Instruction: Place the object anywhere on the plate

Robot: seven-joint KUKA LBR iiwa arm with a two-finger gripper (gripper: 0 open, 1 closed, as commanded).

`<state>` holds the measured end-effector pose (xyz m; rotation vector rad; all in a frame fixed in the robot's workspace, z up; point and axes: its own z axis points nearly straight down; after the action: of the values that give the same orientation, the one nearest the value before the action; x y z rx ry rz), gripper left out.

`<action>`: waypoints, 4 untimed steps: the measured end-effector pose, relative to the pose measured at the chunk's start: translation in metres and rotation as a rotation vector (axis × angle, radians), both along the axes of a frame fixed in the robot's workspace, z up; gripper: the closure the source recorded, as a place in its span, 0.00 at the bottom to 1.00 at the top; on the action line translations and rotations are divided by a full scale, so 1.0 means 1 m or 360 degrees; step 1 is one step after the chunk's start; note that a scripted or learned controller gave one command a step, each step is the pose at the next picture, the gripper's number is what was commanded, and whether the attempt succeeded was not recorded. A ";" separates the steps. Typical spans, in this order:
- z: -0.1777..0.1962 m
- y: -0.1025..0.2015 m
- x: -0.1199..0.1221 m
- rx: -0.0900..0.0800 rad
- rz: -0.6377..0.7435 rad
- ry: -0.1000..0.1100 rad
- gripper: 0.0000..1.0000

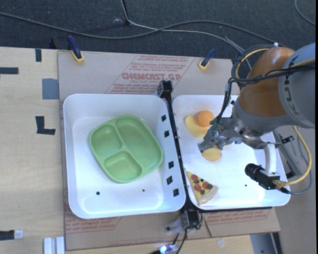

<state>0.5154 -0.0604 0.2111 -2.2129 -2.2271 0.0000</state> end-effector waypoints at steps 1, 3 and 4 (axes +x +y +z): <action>0.011 0.050 0.004 0.0000 0.0000 -0.0001 1.00; 0.008 0.158 0.019 -0.0004 -0.0003 0.0001 1.00; 0.016 0.217 0.032 -0.0002 -0.0001 -0.0001 1.00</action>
<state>0.5477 0.1568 0.2268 -2.2147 -2.2272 0.0004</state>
